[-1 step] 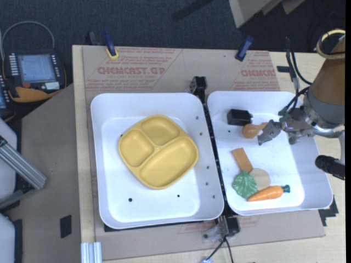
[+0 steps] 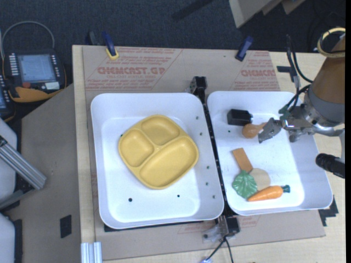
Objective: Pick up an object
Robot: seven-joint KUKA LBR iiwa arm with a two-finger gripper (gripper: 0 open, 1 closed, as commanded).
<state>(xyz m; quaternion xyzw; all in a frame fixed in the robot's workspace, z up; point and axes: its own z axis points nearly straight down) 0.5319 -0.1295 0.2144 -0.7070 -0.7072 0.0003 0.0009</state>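
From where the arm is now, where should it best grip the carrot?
Grip the carrot at its thick orange middle, coming from above, fingers across its width. It lies flat, pointing sideways in the right bin; the green leaf crowds its left end.

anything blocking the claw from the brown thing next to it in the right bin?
Nothing visible. The claw sits just right of the brown egg-shaped piece. The black block lies up-left of that piece, on its far side from the claw.

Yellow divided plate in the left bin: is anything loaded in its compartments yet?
Empty. All three compartments of the yellow plate show bare yellow surface. The toy carrot and the other small items lie in the right bin.
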